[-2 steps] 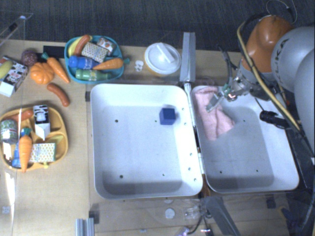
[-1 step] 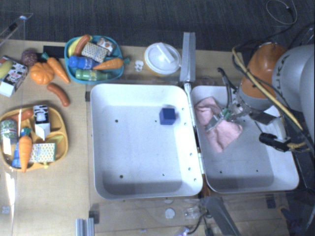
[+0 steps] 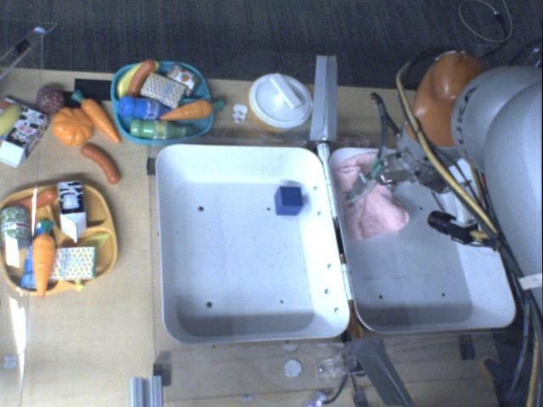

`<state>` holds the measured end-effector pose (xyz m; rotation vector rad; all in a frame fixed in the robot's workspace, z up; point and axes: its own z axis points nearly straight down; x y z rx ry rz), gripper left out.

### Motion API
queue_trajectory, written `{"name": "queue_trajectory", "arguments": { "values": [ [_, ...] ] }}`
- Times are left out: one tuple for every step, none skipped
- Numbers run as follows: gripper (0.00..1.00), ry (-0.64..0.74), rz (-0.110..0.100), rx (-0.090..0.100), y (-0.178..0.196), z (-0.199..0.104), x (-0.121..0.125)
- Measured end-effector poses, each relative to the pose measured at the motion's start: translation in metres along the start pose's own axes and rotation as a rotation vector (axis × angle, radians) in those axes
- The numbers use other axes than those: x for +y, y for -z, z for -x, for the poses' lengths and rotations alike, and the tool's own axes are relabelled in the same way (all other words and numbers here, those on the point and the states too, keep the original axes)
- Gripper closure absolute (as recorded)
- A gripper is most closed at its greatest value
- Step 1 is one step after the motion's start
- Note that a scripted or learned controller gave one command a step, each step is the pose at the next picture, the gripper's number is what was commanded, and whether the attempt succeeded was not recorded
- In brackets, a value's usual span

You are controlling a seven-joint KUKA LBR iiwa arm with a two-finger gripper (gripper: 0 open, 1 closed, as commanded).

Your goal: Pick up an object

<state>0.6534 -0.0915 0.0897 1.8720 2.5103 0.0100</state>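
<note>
A grey KUKA arm with an orange band is reaching in from the right, its end effector [image 3: 371, 179] hovering at the upper left corner of the right bin [image 3: 424, 299], directly over a crumpled pink cloth [image 3: 373, 210]; whether it is open, closed or gripping the fabric cannot be told, as cables and the wrist are crowding the tip. The cloth, soft and folded on itself, is lying against the wall the two bins share, so a descent could be clipping that wall, or pinching just a loose fold that is likely to slip free on the lift. A small blue cube [image 3: 289, 199], hard-edged and matte, is sitting alone in the left bin [image 3: 237, 295], toward its upper right, well apart from the arm. Both bins are shallow, smooth white plastic with rounded corners. On the wooden tabletop [image 3: 127, 227] beyond them, toy carrots, a small pumpkin and boxes are filling a blue basket [image 3: 161, 128] and a yellow tray [image 3: 100, 265], beside a round white lid [image 3: 280, 100].
</note>
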Motion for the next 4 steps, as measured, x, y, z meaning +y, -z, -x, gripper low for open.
{"name": "queue_trajectory", "arguments": {
  "values": [
    [0.0, 0.035, 0.001, 0.0, 0.001, -0.004, -0.06],
    [0.0, 0.058, 0.001, -0.001, 0.0, 0.007, 0.006],
    [1.0, 0.065, 0.005, -0.002, 0.012, 0.006, 0.008],
    [1.0, 0.203, -0.005, 0.003, 0.096, -0.033, 0.029]
  ]
}}
